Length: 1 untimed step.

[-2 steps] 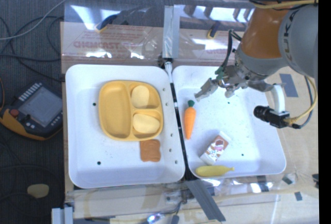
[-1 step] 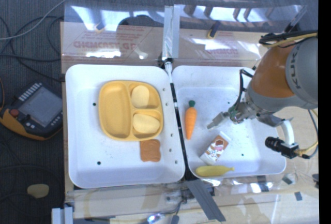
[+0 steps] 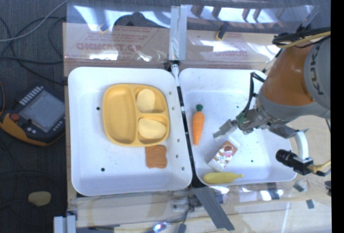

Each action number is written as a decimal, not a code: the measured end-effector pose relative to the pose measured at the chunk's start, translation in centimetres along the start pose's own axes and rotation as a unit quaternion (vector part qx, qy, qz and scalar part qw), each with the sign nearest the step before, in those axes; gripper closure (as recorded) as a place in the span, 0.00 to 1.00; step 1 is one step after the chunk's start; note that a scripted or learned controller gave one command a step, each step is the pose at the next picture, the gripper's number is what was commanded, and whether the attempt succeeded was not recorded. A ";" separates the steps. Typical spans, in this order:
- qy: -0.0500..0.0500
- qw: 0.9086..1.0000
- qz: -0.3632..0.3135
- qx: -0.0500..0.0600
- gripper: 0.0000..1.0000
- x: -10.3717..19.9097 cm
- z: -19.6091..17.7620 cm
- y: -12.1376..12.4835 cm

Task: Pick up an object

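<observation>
Hovering above right bin [image 3: 258, 173], fingers [image 3: 228, 128] state unclear.
Small carton [image 3: 224, 155] just below fingers: light, stiff, crushable; pinch its flat sides.

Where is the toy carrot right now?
The carrot lies in the right bin, along its left wall next to the divider between the bins, green top pointing away from the camera. A small carton lies to its lower right.

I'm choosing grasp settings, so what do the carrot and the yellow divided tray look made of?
Carrot: probably moulded plastic toy, smooth orange body with green tip. Yellow divided tray: likely hard plastic, glossy, with rounded moulded compartments. Neither can be confirmed by sight alone.
</observation>
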<state>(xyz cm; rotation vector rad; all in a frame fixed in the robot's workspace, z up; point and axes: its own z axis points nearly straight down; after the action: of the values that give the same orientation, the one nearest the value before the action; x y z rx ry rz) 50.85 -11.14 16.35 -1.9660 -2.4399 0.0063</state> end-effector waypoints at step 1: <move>-0.001 0.992 0.128 -0.006 0.00 -0.2 7.5 -2.3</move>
<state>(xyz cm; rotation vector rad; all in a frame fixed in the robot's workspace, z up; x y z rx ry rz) 48.58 -11.85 8.82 -2.2684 -2.1761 -0.0062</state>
